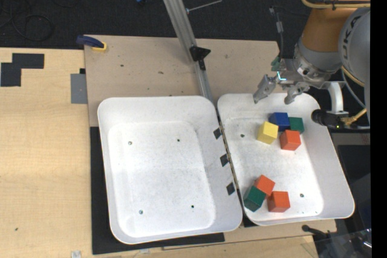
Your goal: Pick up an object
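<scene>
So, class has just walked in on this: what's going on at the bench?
A grey and orange arm reaches in from the right, and its gripper hangs open over the far end of the right bin with nothing between its fingers. Two clusters of blocks lie in that bin. The far one has a blue block, a yellow block, a green block and an orange-red block. The near one has two orange-red blocks and a green one. No block has been picked up yet.

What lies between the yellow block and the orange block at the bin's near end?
In the camera view, only bare white bin floor separates the yellow block from the orange block.
</scene>
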Robot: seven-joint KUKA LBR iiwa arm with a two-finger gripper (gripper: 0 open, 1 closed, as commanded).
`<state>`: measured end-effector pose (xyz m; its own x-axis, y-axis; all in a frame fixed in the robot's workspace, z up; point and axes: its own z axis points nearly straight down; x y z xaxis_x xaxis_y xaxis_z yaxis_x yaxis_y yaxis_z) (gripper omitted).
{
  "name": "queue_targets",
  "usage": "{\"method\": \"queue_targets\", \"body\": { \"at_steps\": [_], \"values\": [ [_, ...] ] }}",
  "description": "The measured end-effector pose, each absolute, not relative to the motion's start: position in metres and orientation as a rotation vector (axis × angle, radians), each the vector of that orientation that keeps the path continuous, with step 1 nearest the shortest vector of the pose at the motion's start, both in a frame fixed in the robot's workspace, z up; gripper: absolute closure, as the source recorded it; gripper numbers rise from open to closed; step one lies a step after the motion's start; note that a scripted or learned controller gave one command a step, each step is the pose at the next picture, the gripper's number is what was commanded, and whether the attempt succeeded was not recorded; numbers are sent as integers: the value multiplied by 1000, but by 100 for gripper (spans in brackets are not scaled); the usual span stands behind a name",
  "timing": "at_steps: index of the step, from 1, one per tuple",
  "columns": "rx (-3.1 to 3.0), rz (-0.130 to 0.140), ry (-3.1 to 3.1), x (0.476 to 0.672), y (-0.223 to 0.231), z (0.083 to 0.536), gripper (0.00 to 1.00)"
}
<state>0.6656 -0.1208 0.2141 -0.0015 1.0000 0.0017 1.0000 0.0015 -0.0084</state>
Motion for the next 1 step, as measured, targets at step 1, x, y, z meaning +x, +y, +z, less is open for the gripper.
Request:
{"method": "queue_targets", "body": {
  "at_steps": [1],
  "values": [
    [-2215,4,-2225,667,-121,218,0]
  ]
}}
